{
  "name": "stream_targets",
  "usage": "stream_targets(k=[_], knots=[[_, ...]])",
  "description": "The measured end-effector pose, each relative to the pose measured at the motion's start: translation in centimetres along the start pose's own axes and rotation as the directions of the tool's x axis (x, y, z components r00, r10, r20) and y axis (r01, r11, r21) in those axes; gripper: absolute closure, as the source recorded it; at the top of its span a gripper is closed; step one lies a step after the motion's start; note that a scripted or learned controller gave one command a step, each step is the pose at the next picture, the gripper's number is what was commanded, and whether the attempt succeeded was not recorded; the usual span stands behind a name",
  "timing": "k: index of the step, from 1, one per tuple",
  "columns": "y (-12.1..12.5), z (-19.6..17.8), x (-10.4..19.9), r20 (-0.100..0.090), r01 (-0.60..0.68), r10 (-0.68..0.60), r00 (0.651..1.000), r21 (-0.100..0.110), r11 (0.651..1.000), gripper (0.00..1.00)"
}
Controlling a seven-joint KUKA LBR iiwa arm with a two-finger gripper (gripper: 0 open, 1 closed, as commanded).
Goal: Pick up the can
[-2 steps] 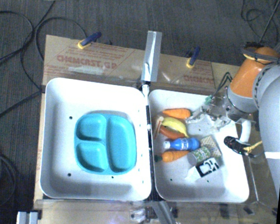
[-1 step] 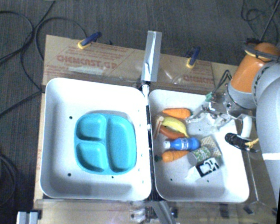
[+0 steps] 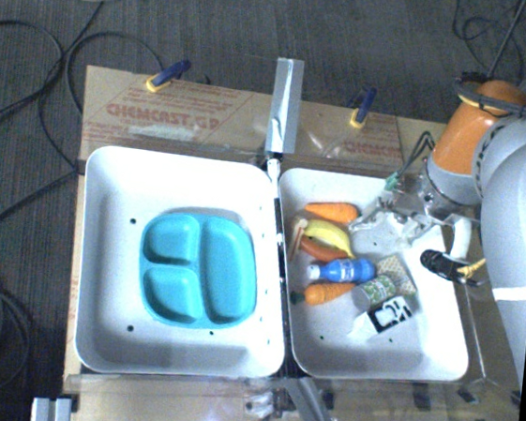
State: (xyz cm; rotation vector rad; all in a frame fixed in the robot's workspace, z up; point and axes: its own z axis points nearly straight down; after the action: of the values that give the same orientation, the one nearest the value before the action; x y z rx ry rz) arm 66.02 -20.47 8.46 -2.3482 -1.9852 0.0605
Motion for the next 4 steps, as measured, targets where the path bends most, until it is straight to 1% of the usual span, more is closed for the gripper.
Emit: stream_targets(k=[1,2,3,4], knots=[[-0.33,0.04,0.47,0.019,0.032,-0.032,0.999,-0.016,0.999,0.0],[0.26,0.03,-0.25,0.003,0.128,-0.128,0.992,-0.018,0.992,0.0],[0.27,0.03,-0.25,0.003,0.129,-0.129,0.992,-0.018,0.992,0.0],[0.1,0.04,-0.25,0.004,0.122,-0.122,0.992,-0.024,0.992,0.0]])
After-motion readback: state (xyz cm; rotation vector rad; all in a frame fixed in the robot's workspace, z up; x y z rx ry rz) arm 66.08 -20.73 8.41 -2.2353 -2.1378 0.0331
